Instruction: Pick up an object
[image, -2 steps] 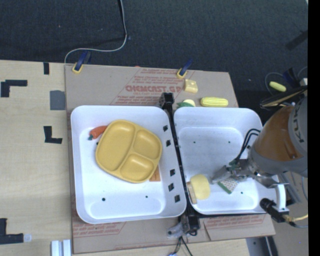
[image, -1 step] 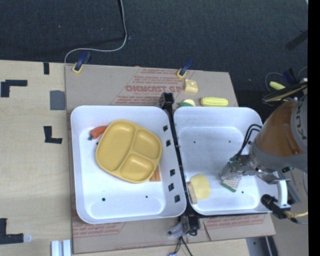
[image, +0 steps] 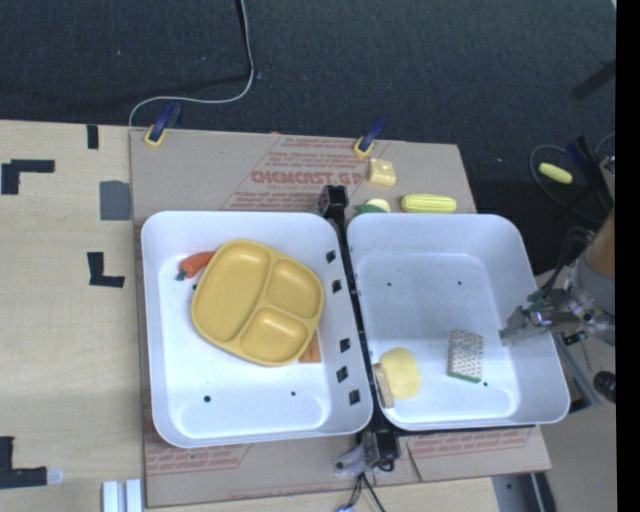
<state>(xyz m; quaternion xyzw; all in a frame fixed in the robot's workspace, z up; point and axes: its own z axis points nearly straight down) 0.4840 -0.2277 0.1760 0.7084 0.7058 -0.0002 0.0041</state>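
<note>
The right bin (image: 440, 240) holds two loose items near its front. One is a pale yellow rounded object (image: 400, 373) by the front-left corner. The other is a small grey speckled pad with a green edge (image: 465, 355), to the right of it. My gripper (image: 533, 318) hangs over the right rim of this bin, roughly level with the pad and a short way right of it, touching neither item. The arm (image: 600, 262) comes in from the right edge. The left bin (image: 240, 415) carries a yellow divided plate (image: 259, 301) lying over an orange item (image: 195, 263).
Behind the bins, on the cardboard sheet (image: 290, 170), lie a yellow corn cob (image: 428, 204), a small yellow block (image: 381, 172) and a green-white piece (image: 375, 207). A black divider with clips (image: 345, 300) runs between the bins. A white cable (image: 215, 95) trails at the back.
</note>
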